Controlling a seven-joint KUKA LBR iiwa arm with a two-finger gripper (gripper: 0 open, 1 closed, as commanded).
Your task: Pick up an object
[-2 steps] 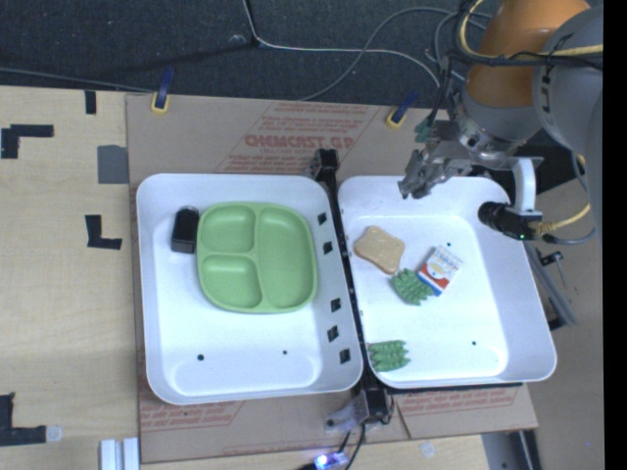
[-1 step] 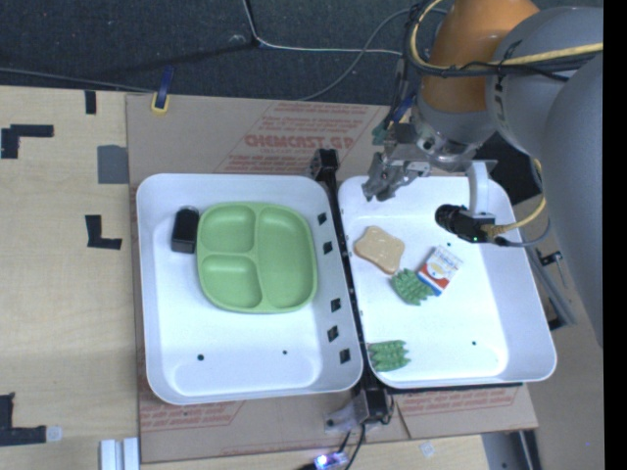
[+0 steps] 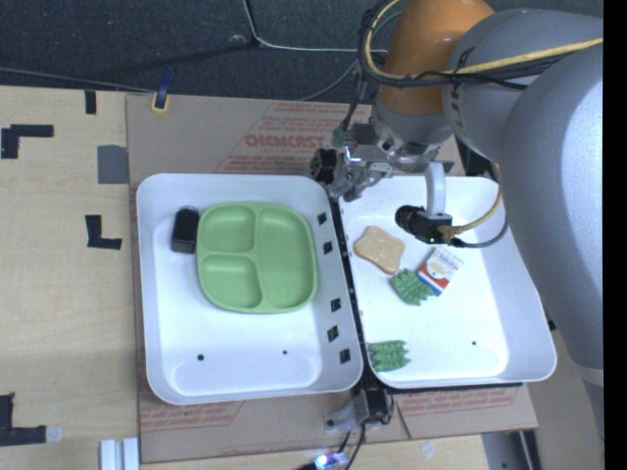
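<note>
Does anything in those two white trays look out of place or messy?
Mostly tidy. One oddity: a small green toy sits at the near edge of the right tray, against the divider, apart from the toast and the other items.

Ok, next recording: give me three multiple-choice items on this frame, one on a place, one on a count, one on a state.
1. Where does the green divided plate lie?
A. left bin
B. right bin
C. on the cardboard

2. How many compartments does the plate have?
A. two
B. three
C. five

3. How does the slice of toast sit?
A. held by the end effector
B. lying on the right bin floor
C. on the plate

Key: 1 A, it lies in the left bin; 2 B, ridges split it in three; 3 B, it lies apart from the end effector.
</note>
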